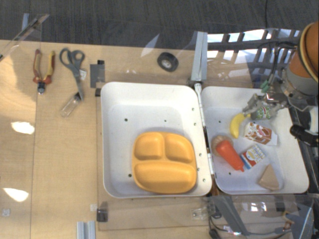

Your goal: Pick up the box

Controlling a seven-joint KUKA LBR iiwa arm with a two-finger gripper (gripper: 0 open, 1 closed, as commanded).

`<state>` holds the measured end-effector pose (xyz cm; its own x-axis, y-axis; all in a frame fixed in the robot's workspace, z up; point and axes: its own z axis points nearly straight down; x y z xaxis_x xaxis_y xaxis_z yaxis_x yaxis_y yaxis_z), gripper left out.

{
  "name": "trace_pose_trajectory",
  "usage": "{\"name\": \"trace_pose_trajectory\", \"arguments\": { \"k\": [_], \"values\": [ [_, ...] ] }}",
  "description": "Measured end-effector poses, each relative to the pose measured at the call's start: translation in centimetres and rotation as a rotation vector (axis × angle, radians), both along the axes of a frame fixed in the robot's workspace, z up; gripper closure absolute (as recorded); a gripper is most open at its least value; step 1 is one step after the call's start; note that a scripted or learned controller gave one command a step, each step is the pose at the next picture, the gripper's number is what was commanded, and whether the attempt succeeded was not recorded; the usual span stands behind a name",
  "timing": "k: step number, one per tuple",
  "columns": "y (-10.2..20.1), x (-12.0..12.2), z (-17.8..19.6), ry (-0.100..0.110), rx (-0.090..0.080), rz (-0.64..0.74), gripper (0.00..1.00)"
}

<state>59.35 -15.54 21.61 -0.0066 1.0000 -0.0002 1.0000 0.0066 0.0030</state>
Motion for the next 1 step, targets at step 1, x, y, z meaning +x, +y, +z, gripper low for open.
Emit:
{"name": "trace_pose_trajectory", "arguments": {
  "k": [1],
  "values": [
    [-2.00,-8.65,-6.19,0.000,-0.001,0.040,0.00]
  ]
}}
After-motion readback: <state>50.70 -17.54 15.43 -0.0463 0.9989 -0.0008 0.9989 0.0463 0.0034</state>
